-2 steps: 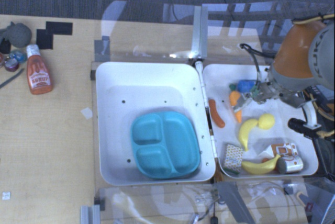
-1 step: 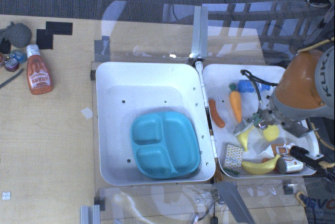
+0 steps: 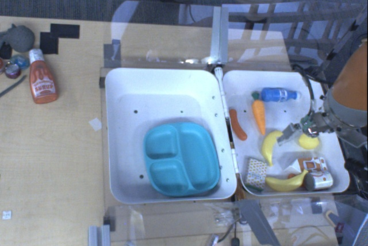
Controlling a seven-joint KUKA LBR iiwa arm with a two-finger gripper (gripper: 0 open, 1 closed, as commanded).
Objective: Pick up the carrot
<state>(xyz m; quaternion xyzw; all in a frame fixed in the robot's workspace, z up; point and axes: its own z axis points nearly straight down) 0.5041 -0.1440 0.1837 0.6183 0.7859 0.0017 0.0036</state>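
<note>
Orange and tapered, the carrot lies in the right bin, below the blue bottle. Probably a light, stiff, smooth toy, best pinched across its thicker middle. The gripper hovers nearby, fingers spread, holding nothing.

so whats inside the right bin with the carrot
The right bin holds the carrot, a blue bottle, a sausage, two bananas and a can; the gripper covers part of a lemon.
</note>
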